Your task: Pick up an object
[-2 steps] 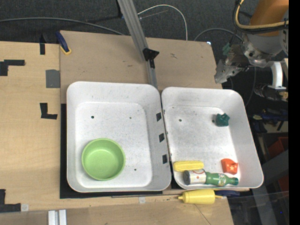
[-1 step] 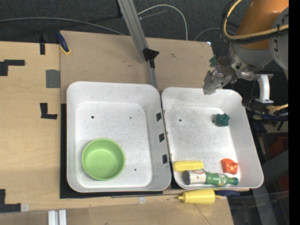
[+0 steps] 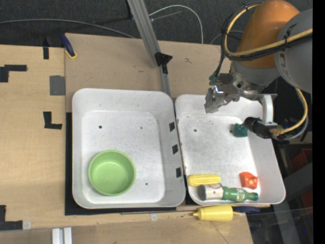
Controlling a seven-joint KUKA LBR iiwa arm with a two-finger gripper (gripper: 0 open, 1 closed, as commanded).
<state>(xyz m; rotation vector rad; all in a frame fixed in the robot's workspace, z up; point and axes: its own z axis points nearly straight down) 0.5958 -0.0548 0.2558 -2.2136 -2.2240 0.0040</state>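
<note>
1. Two shallow white bins sit side by side on the tan surface point(image 3: 117, 60). The left bin point(image 3: 122, 98) lies toward the middle of the surface; the right bin point(image 3: 264, 156) lies by its right edge.
2. The left bin holds one thing: a green bowl point(image 3: 111, 172), upright, in the bin's near left corner, just beside the near wall.
3. The right bin holds its things along the near wall and the right side:
   - a yellow corn cob point(image 3: 204, 179), lying flat near the near left corner;
   - a green bottle point(image 3: 228, 193) with a white label, lying on its side just in front of the corn cob and touching or nearly touching it;
   - a small orange-red object point(image 3: 248, 180) near the near right corner, just beyond the bottle's neck end;
   - a small teal object point(image 3: 239, 131) by the right wall, about halfway along it.
4. A yellow object point(image 3: 215, 214) lies outside the bins on the near edge of the surface, just in front of the right bin.
5. The claw point(image 3: 216, 101) hangs over the far edge of the right bin, near its far left corner, well apart from every object in it. I cannot tell whether it is wide or narrow; nothing shows in it.
</note>
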